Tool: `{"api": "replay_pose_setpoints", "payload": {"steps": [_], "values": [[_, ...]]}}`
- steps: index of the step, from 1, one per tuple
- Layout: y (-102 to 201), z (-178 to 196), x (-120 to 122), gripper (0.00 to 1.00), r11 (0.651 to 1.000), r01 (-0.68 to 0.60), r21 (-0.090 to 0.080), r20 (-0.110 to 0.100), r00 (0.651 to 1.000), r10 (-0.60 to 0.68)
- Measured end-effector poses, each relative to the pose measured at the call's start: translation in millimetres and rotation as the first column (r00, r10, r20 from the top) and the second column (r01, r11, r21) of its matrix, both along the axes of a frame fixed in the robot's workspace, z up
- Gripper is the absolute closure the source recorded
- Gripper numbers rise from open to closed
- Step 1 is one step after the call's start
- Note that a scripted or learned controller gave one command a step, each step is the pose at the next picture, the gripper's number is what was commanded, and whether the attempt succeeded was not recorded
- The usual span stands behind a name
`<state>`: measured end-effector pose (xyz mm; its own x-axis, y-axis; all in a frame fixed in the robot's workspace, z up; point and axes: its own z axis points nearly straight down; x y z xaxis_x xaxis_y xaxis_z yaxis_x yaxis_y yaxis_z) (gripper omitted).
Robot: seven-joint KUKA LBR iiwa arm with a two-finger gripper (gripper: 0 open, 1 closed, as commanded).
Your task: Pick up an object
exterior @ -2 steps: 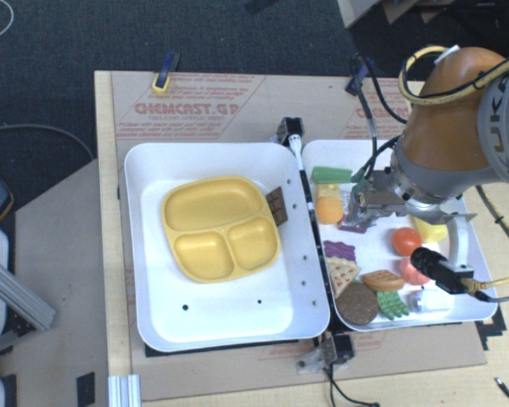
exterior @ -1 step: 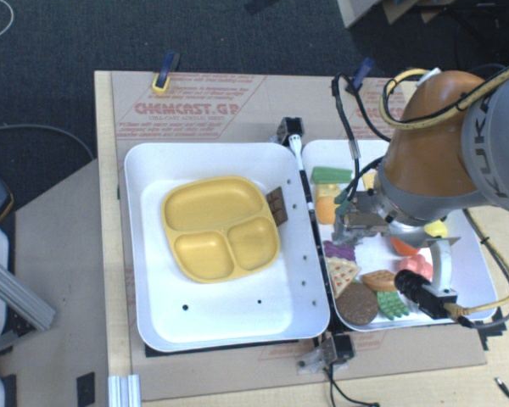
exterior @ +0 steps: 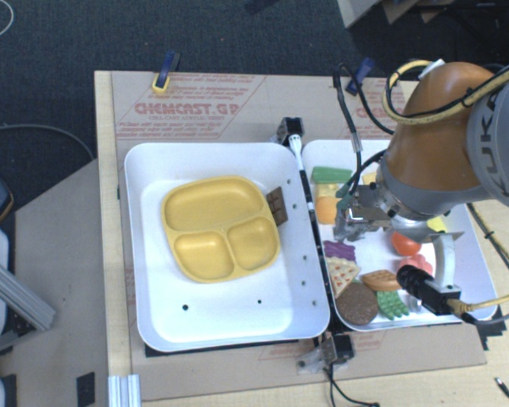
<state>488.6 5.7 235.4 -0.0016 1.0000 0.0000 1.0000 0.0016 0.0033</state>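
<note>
Resting on a pale tabletop (exterior: 195, 100) above dark carpet, two white bins sit side by side. Red print on the board reads "CHEMCAST GP". A yellow divided plate (exterior: 220, 227) and a small brown piece (exterior: 276, 204) lie in the left bin (exterior: 153, 295). Toy foods crowd the right bin (exterior: 483, 278): a tomato (exterior: 405, 244), cracker (exterior: 340, 271) and brown cookie (exterior: 357, 305). The arm hides the claw (exterior: 354, 216), so its state cannot be told.
</note>
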Motion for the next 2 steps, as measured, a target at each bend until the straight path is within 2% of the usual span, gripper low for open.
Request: {"api": "replay_pose_setpoints", "payload": {"steps": [1,2], "values": [[7.3,-8.6,-7.8,1.0,1.0,0.001,0.001,-0.007,1.0,-0.001],[6.9,-3.4,3.9,1.0,1.0,0.001,0.0,-0.001,1.0,-0.001]]}}
